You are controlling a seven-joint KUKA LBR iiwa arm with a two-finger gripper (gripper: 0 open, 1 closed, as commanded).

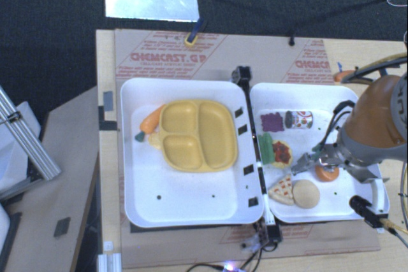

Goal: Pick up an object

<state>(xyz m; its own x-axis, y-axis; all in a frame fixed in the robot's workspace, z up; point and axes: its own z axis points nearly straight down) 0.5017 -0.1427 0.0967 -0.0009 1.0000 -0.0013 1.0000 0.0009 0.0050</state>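
My gripper is low in the right bin, near its middle, with the grey and orange arm coming in from the right. A small orange round object lies right under the gripper and is partly covered by it. Whether it is gripped cannot be made out. Just left of the gripper lies a red and yellow piece beside a green item. A pizza slice and a tan bun rest at the front of the bin.
Purple grapes and a small can lie at the back of the right bin. The left bin holds a yellow divided plate with a carrot at its left edge. A black divider runs between the bins.
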